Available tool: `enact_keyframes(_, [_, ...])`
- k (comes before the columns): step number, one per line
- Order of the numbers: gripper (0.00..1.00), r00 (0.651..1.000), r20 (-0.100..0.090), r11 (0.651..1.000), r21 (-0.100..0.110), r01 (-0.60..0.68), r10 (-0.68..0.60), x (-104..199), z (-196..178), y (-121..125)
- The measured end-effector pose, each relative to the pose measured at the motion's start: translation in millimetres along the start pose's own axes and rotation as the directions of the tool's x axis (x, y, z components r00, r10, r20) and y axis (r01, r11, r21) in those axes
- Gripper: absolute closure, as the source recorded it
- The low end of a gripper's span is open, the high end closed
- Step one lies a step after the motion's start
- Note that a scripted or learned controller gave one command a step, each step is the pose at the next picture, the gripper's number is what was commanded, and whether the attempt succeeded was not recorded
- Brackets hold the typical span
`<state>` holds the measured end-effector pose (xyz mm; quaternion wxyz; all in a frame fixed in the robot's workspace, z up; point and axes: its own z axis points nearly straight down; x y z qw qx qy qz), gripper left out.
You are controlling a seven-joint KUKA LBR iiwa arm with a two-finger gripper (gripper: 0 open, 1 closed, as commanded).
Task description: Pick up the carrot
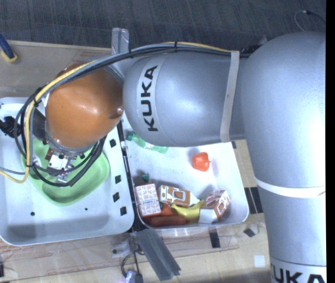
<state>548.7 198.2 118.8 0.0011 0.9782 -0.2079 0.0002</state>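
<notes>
- The arm (191, 99) is stretched in from the right across both bins, and its orange wrist band (82, 111) is poised above the left bin (5, 223).
- The claw (58, 160) is seen below that band, hanging over a green bowl (76, 190) in the left bin; whether it is spread or pressed together cannot be told, as it is masked by the wrist and the cables (23, 152).
- Nothing can be made out in its grip.
- The carrot (200, 161) is judged to be the small orange-red piece lying alone on the floor of the right bin (239, 187), just below the arm's grey casing; the identification is uncertain.
- Its long axis cannot be read, since it appears as a short stub.
- From the claw, the carrot lies to the right, across the wall between the bins, at much the same depth in the view.
- A pile of small boxes (147, 199) and a banana (188, 210) is gathered at the near edge of the right bin, apart from the carrot.
- A sideways carry over the dividing wall is judged to be needed before any descent can be made.
</notes>
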Motion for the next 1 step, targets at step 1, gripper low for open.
enact_keyframes(1, [1.00,0.994,-0.005,0.994,-0.002,0.105,-0.105,0.7,18.7,-13.6])
